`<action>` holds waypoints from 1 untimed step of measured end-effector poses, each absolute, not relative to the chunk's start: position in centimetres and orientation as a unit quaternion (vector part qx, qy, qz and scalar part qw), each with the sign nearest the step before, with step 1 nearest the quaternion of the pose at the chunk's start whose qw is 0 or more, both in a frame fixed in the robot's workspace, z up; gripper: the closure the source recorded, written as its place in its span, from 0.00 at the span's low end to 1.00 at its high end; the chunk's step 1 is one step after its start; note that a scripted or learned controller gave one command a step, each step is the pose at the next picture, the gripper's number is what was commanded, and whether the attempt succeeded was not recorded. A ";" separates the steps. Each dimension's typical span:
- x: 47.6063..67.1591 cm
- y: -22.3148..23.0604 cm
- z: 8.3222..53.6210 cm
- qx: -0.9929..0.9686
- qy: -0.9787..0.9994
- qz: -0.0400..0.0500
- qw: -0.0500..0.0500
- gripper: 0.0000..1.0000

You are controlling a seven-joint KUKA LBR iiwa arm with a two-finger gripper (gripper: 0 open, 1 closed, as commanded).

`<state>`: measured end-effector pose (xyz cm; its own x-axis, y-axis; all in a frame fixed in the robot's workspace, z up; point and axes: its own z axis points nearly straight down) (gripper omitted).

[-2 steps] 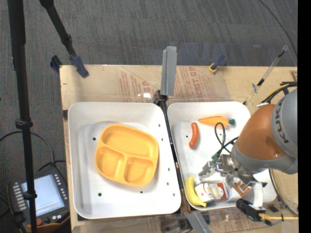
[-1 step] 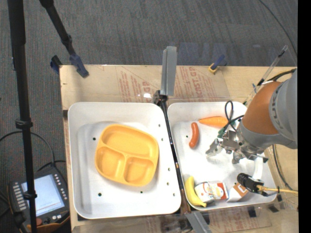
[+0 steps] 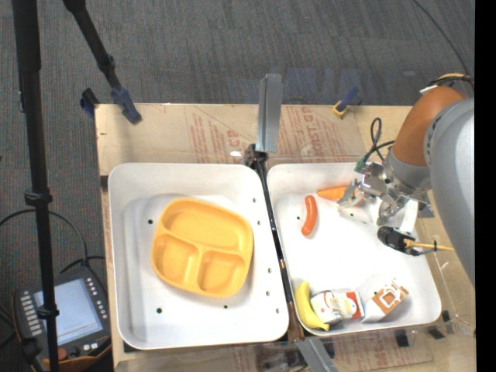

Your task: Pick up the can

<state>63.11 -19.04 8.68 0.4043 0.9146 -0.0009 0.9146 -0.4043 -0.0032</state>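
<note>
One can (image 3: 339,304) lies on its side by the right bin's (image 3: 353,246) near rim, between banana (image 3: 307,304) and small carton (image 3: 389,298). We judge it well toward us from the pincer (image 3: 364,200), whose opening we cannot tell.

Pincer (image 3: 358,202) beside carrot (image 3: 333,193) — can (image 3: 338,305) near banana (image 3: 308,306)

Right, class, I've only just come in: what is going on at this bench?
A grey robot arm reaches in from the right, its gripper low over the far side of the right bin, next to a carrot and a hot dog. The can lies untouched at that bin's near edge, beside a banana. The left bin holds a yellow tray.
</note>
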 end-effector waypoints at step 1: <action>63.1 -18.8 9.6 -0.836 -0.548 0.002 0.002 1.00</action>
<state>63.14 -18.83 9.58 0.3984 0.9172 -0.0014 0.9172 -0.3984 -0.0066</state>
